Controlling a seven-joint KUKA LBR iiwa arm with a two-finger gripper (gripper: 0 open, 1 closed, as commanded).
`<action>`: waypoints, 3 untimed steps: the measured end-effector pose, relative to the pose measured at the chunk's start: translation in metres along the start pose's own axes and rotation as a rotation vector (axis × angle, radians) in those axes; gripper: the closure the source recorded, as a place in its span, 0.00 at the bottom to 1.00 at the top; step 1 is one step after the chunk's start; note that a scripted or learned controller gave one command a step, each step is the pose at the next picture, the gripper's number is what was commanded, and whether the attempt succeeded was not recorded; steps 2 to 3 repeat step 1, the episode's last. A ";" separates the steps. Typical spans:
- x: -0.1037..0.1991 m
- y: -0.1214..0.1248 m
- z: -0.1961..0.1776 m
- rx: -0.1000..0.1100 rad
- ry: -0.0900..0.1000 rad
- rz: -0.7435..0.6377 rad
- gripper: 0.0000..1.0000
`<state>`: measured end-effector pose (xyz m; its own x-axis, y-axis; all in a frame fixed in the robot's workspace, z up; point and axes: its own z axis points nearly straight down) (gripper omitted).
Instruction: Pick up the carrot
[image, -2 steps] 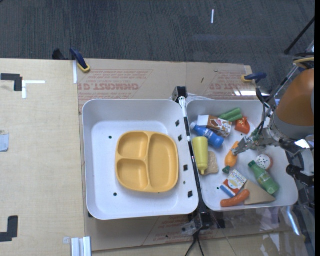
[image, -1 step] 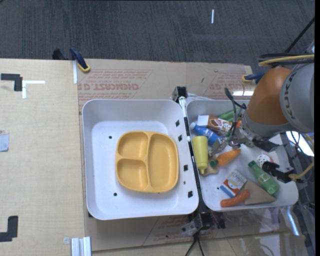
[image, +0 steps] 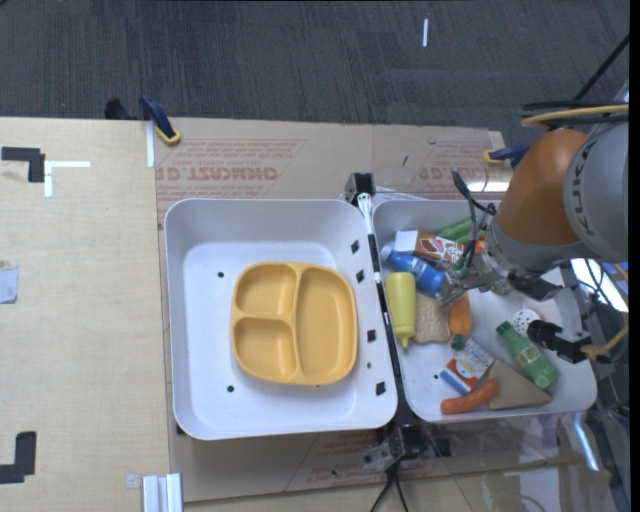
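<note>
Looking down at a slant, you see two shallow white bins side by side. The left bin (image: 190, 330) holds a yellow divided plate (image: 296, 322) at its centre, out of the way of the task. The right bin (image: 575, 398) is crowded. The carrot (image: 460, 318) lies near its middle, a short orange piece pointing roughly twelve to six o'clock. Beside it, at nine o'clock, sit a slice of bread (image: 432, 320) and a yellow mustard bottle (image: 401, 305); a blue bottle (image: 418, 271) lies at eleven o'clock. A green bottle (image: 528, 355) rests at four o'clock, a red sausage (image: 470, 398) at six.

The arm reaches in from the right, so its grey and orange wrist hangs over the bin's upper part. The gripper (image: 462, 283) hovers just above the carrot's top end; whether its grip is wide or narrow cannot be told from here. You cannot see the carrot held yet. The clutter likely forces a tight, careful approach.
</note>
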<state>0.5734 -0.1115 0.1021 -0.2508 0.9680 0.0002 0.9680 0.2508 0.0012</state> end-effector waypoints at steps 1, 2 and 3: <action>-0.013 0.018 -0.044 0.002 -0.003 0.368 1.00; -0.013 0.018 -0.044 0.002 -0.003 0.368 1.00; -0.013 0.018 -0.044 0.002 -0.003 0.368 1.00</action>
